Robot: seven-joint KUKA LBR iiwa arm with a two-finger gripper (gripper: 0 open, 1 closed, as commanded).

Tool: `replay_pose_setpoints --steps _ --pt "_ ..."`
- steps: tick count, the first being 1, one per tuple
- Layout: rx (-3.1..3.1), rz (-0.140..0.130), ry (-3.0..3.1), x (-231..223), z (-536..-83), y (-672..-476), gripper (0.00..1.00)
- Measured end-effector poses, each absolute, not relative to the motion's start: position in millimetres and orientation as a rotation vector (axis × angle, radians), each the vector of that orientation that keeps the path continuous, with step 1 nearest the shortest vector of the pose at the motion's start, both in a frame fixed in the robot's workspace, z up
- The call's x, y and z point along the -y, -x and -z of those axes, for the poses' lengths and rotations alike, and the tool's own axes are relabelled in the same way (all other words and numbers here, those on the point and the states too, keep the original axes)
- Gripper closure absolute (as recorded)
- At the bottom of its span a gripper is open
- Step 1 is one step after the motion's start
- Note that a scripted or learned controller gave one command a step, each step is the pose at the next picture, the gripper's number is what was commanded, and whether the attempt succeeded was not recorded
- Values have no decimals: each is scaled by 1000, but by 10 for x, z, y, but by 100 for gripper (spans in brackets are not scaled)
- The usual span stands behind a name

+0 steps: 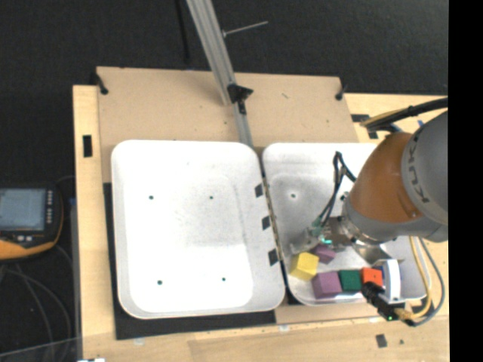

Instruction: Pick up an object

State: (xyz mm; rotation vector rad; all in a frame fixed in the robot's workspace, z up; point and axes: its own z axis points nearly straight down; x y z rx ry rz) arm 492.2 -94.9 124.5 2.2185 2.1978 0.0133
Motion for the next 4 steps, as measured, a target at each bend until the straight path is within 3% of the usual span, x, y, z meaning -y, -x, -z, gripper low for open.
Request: replay_pose_setpoints --steps 1,2,3,4 --pt "-2213 -8 -2216 1199 -2245 -4860 0" --pt "-2210 -7 -2219 1117 -1075 -5033 0" --pt "-2207 -4 -2230 1118 -1177 -5010 100" --pt "-2225 -9 -2211 -110 -1994 -5003 100"
